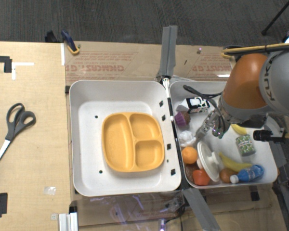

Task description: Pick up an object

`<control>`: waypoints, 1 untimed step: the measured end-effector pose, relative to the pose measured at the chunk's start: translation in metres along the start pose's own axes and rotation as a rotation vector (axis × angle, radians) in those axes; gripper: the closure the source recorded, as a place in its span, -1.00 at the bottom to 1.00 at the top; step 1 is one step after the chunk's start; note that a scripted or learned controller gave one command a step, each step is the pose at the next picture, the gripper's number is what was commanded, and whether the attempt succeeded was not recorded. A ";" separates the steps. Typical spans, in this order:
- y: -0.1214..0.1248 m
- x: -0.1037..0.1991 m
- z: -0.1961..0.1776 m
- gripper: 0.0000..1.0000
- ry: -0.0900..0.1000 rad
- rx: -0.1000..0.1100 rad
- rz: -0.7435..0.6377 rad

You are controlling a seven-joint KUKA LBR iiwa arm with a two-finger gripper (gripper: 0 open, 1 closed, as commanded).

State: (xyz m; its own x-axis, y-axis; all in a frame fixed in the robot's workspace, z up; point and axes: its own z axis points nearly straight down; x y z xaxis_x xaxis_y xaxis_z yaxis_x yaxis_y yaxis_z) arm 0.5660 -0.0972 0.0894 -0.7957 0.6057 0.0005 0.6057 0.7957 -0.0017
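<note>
The gripper point(213, 127) hangs over the middle of the right bin point(266, 154), reaching in from the bin's right side, its metal fingers angled down toward the bin's left wall. Nothing sits between them, and from this slanted view I cannot tell whether they stand wide or narrow.

No single object is fixed by the task, so the choice falls to what lies closest. That is the white plate point(208, 160), tipped on edge just below the fingers toward the bin's near edge, its long axis running from the bin's middle to its near edge. The orange point(189, 154) lies beside it, toward the left wall. My guess is that either would need only a short drop, though the plate's thin rim looks awkward to pinch.

Counted in the right bin: one orange, one plate, one red tomato-like fruit point(200, 177) at the near left corner, two bananas point(235, 164) point(239, 129), one blue bottle point(248, 173) along the near edge, one green-labelled can point(245, 145) toward the right wall, one purple item point(182, 119) and one crumpled white piece point(186, 137) against the left wall, and one black-and-white toy point(197, 104) near the far edge.

The left bin point(82, 129) carries one yellow divided tray point(133, 141) at its centre. One pair of scissors point(12, 127) lies on the bench, well apart.
</note>
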 end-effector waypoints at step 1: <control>-0.059 0.061 0.001 1.00 0.003 0.000 0.049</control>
State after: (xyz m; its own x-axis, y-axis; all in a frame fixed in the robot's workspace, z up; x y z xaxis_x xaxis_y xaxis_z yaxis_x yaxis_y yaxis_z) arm 0.4819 -0.1070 0.0888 -0.7649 0.6441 0.0030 0.6441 0.7649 -0.0014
